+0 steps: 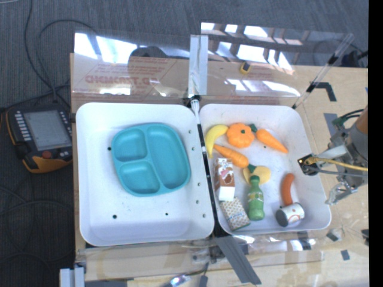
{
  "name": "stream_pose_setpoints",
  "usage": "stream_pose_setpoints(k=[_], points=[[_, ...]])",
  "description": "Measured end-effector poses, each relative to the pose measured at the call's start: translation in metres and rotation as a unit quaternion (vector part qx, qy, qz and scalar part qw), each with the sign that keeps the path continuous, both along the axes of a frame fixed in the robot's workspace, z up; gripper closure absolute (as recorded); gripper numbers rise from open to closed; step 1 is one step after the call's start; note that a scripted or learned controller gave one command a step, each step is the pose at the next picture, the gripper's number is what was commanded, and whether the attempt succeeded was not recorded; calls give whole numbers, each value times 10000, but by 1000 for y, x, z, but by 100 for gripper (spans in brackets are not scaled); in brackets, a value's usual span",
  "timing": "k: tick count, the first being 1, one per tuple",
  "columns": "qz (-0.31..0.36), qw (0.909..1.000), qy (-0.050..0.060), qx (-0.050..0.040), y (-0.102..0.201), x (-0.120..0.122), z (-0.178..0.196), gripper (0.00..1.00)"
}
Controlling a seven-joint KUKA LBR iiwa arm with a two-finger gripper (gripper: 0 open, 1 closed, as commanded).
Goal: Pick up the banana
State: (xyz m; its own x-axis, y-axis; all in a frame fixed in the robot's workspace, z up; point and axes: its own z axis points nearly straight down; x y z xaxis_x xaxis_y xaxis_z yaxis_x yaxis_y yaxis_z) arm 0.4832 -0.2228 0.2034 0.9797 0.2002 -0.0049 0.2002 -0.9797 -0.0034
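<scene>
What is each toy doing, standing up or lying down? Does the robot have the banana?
banana: lying in the right bin, not held.
green bottle: lying down.
can: tipped on its side.
carton: lying flat.
blue plate: right way up in the left bin.
tool: beside the right bin, away from the banana.

The yellow plastic banana lies just left of the small orange toy pumpkin, an orange toy carrot just right of it, and a green plastic bottle well in front, all in the right white bin. The teal divided plate lies far to the pumpkin's left.
</scene>
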Motion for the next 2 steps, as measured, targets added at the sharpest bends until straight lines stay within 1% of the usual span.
stream_pose_setpoints(k=[1,2], points=[[0,10000,13,7,0,0,8,100],[-4,10000,-15,-25,-2,7,231,100]])
